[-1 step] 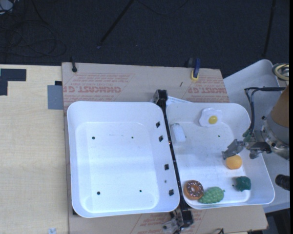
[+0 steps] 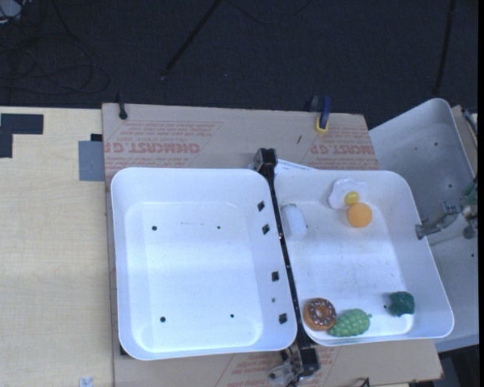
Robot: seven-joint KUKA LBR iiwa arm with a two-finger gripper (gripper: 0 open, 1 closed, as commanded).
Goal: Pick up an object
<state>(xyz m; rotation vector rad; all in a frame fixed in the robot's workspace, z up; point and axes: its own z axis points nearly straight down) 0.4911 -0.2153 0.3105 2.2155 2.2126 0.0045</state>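
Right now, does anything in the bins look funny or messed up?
Nothing looks spilled or broken. The toys all sit in the right bin: a fried egg touching an orange at the back, a doughnut, green grapes and broccoli crowded along the front edge.

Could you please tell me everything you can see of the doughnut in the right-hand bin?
The doughnut is a small ring that looks like a plastic toy, orange-tan at its edge with dark brown icing on top and light flecks like sprinkles. It lies flat, hole upward, near the front left corner of the right bin, against the bin's front wall. The green grape bunch lies right beside it on its right and seems to touch it. Nothing grips it.
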